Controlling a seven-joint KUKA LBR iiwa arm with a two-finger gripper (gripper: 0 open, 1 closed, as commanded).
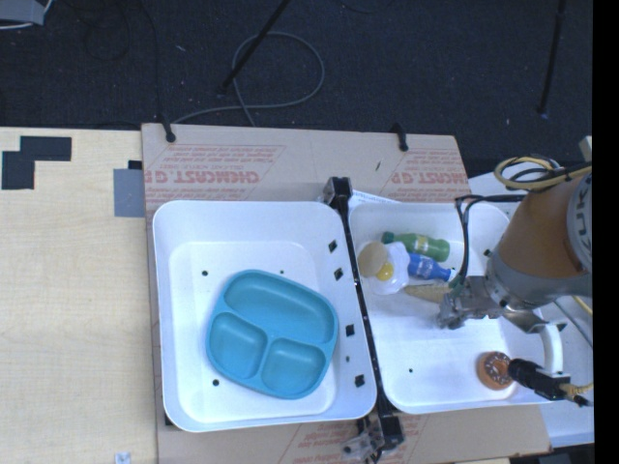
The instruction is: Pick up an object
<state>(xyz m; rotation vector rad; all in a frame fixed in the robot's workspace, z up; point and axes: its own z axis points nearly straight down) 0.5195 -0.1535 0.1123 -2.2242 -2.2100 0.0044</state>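
Orange and grey, the arm (542,245) leans in from the right over the right bin (426,385), its wrist bent downward so the gripper (455,315) sits low above the bin's white floor, just right of the small pile of things. Whether the tool is spread or pressed together I cannot tell (it is a dark blur from this height), and nothing shows pinched in it. Just to its left lie a green bottle (418,245), a blue bottle (426,268) and a yellow-and-white toy (380,262), huddled near the divider. A brown round biscuit-like piece (496,370) rests apart at the near right corner. The left bin (184,230) carries a blue divided plate (272,333).
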